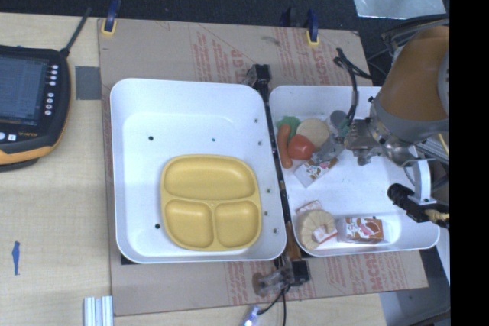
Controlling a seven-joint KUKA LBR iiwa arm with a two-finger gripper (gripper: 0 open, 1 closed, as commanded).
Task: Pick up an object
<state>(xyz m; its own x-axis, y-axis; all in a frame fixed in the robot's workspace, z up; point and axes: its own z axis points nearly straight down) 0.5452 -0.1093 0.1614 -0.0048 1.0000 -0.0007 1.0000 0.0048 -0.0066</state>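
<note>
1. Objects for picking lie in the right bin (412, 240): an orange carrot (284, 144), a red tomato-like piece (300, 146), a pale round piece (313, 131), a round cracker-like item (315, 226) and a red-and-white packet (359, 230).
2. Left bin (134, 164) holds a yellow three-compartment tray (210, 201).
3. Both bins sit side by side on a cardboard sheet (191, 50) on the surface.
4. Gripper (330, 151) sits low in the right bin beside the tomato-like piece, over a white card (312, 170); fingers: state cannot be made out.
</note>
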